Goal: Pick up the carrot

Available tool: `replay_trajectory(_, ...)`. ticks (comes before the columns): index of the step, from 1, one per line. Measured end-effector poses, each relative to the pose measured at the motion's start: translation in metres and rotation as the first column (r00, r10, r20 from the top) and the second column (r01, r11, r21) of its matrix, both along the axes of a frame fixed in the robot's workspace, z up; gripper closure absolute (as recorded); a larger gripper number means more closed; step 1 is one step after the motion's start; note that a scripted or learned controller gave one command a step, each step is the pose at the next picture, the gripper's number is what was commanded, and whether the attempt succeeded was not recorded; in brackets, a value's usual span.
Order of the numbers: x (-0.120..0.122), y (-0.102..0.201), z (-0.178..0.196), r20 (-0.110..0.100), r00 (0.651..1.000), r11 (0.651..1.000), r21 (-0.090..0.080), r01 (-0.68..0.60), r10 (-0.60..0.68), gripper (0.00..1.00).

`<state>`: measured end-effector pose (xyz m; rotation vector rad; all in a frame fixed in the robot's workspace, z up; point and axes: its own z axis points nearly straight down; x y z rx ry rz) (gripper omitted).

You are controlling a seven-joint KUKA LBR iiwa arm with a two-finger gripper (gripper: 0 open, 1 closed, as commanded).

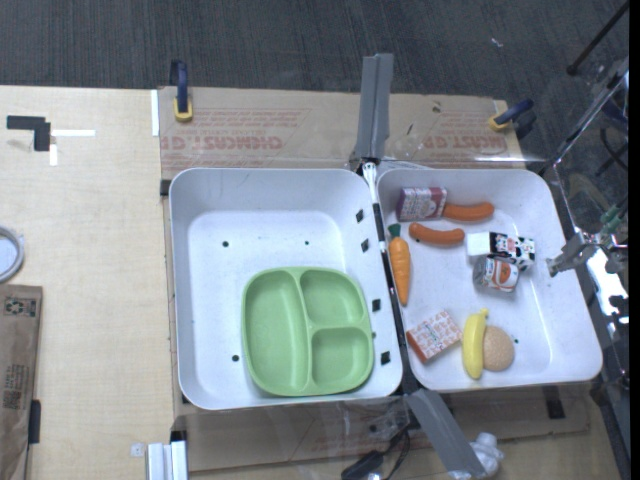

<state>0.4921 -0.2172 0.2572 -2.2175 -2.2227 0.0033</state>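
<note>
The carrot (400, 268) is orange with a small green top pointing to the back. It lies lengthwise in the right bin (560, 353), tight against that bin's left wall. A sausage (437, 234) lies just to the right of its top end, a short gap away. A small red patterned box (433, 335) sits a little in front of its tip.
The right bin also holds a second sausage (468, 210), a purple pack (421, 203), a cow-patterned carton (511, 246), a tin (497, 273), a banana (473, 343) and a bun (497, 348). A green divided plate (308, 330) lies in the left bin (200, 268). Metal framework (590, 258) stands at the right edge.
</note>
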Motion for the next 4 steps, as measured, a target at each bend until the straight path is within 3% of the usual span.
replay_trajectory(1, -0.015, 0.078, -0.081, -0.001, 0.984, 0.984, 0.000, 0.178, -0.178, 0.00)
replay_trajectory(2, -0.014, 0.123, -0.163, 0.006, 0.993, 0.993, 0.000, 0.114, -0.114, 0.00)
replay_trajectory(3, -0.012, 0.124, -0.153, 0.008, 0.993, 0.993, 0.003, 0.116, -0.116, 1.00)
replay_trajectory(4, -0.014, 0.085, 0.106, 0.001, 0.960, 0.960, -0.003, 0.281, -0.281, 1.00)
